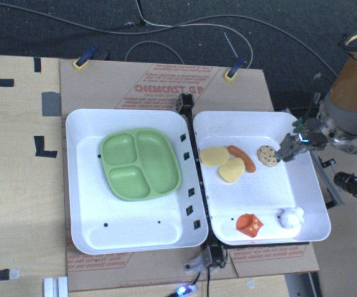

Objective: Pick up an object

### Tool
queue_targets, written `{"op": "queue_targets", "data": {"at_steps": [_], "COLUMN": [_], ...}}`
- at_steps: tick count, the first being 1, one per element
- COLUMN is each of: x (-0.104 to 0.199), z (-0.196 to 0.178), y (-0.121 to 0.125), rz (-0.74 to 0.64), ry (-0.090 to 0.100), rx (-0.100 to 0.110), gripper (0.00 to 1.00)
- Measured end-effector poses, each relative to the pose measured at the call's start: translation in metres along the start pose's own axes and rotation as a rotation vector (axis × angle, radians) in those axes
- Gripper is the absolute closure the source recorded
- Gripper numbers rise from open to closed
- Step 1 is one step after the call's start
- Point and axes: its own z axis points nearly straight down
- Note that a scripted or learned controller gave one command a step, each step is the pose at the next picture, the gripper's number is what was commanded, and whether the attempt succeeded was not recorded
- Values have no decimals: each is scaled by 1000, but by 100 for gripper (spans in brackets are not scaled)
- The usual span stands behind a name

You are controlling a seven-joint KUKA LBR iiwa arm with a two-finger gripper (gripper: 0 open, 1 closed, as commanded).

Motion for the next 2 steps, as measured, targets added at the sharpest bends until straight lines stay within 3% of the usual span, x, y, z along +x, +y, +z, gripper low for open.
{"op": "queue_targets", "data": {"at_steps": [2], "x": [100], "z": [-6], "y": [-4], "rz": [-5], "ry": [3], "rx": [5], "gripper": [100]}}
